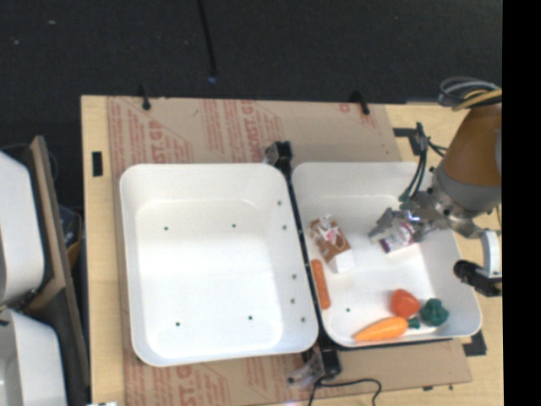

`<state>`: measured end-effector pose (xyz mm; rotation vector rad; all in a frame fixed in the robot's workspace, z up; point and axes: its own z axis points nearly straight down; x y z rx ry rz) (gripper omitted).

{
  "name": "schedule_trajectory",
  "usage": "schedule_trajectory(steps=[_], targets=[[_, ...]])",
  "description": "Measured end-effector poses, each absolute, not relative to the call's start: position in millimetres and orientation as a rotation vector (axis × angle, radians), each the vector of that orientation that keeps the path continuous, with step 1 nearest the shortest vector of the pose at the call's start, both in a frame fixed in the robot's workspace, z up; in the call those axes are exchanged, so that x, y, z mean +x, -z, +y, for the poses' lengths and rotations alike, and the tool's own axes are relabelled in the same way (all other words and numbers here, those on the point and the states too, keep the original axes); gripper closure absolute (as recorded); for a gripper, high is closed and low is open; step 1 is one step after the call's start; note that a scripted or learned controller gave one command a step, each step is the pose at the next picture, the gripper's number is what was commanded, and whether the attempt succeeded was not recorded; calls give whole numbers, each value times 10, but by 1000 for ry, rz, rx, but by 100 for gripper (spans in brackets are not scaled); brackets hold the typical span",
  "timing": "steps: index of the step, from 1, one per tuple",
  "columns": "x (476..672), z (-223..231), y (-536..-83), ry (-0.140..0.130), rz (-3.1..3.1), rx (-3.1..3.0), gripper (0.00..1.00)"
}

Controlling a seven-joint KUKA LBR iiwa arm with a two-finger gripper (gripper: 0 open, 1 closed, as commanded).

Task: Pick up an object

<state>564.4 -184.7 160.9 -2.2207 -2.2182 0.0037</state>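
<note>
My gripper (391,229) hangs low over the middle of the right bin (363,180), at the end of the grey arm with its orange band (475,146). A small white and purple object (397,241) sits right at the gripper's tip, and whether it is gripped is unclear. To the left lies a brown and white packet (330,240). An orange stick (321,284) rests along the bin's left wall. Near the front edge are a carrot (382,329), a red tomato (404,301) and a green toy (434,312).
The left bin (148,193) stands beside the right one, with a black clip (278,152) at the top of their shared wall. Both rest on a cardboard sheet (203,129). A cable (203,24) crosses the dark floor behind.
</note>
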Motion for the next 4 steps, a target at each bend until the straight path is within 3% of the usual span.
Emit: schedule_trajectory(steps=[1,2,3,4], targets=[[5587,-1890,-999,-4,-2217,-2220,0],[5589,-1893,-1008,1,-2221,-2223,0],[5592,-1899,-1116,2,-2220,-2225,100],[5621,-1803,-1658,4,-2225,-2224,100]])
